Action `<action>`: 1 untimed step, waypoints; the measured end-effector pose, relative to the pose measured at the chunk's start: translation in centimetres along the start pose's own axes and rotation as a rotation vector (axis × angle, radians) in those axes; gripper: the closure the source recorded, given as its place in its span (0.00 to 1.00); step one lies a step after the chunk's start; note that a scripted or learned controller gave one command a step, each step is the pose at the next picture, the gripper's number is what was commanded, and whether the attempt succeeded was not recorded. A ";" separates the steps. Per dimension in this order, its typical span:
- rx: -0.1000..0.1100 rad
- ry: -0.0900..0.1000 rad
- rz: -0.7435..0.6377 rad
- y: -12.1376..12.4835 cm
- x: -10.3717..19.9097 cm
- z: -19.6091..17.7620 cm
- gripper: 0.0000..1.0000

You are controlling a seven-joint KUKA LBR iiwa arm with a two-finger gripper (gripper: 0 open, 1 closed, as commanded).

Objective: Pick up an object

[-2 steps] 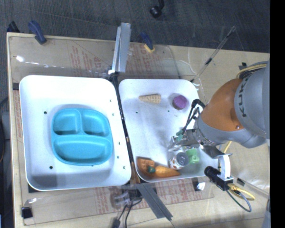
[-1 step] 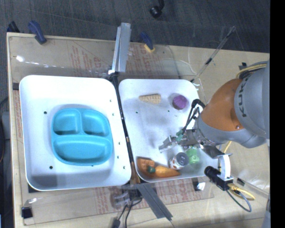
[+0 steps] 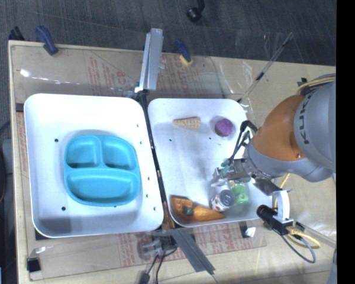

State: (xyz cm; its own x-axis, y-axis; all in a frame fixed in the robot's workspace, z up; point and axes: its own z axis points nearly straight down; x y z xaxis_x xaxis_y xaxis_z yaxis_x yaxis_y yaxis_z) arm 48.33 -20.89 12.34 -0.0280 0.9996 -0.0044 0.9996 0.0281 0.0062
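My gripper (image 3: 226, 174) hangs low over the right bin (image 3: 183, 158), near its right side. Just below it lie a small silver can with a red label (image 3: 223, 200) and a green object (image 3: 242, 193), close together. An orange carrot-like toy (image 3: 196, 211) rests along the bin's near wall. At the far end sit a tan waffle cone (image 3: 186, 122) and a purple round object (image 3: 223, 126). I see nothing held in the gripper.
The left bin (image 3: 41, 117) holds a blue divided plate (image 3: 100, 170). A metal divider bar (image 3: 151, 58) stands between the bins at the back. The grey and orange arm (image 3: 290, 141) overhangs the right bin's right wall.
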 end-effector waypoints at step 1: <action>0.000 0.000 -0.001 0.0 0.0 0.0 0.00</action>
State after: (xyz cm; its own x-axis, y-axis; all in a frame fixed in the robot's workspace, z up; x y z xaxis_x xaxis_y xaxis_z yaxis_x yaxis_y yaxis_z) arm 48.33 -20.89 12.34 -0.0291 0.9996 -0.0047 0.9996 0.0292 0.0061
